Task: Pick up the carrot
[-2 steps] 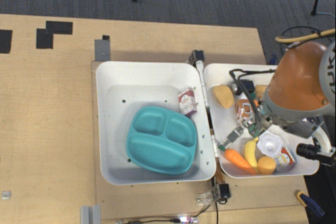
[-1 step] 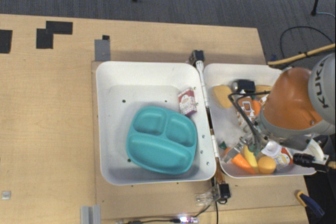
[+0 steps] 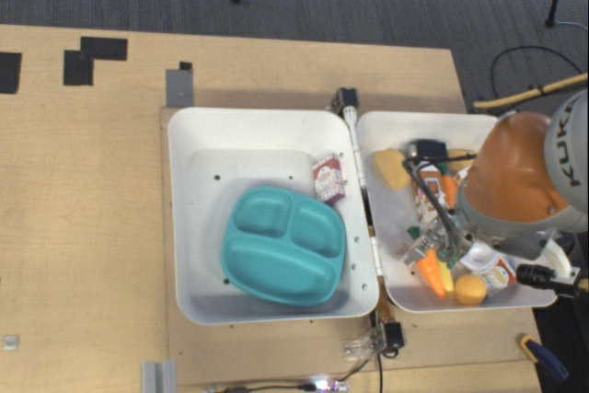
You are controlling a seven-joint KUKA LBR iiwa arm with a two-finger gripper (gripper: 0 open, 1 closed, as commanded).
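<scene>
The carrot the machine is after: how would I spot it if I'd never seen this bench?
Find the right-hand white bin, the one under the grey and orange arm. Near its front edge lies the carrot, a small orange cone. A yellow piece lies just right of it, and beyond that a round orange fruit, where the carrot is pointed.

The arm [image 3: 561, 152] bears the partly cut-off grey letters "KUK".

Smooth matt plastic teal tray [image 3: 283, 244] in a glossy white bin [image 3: 184, 198] on a pale wooden bench [image 3: 83, 198].
</scene>
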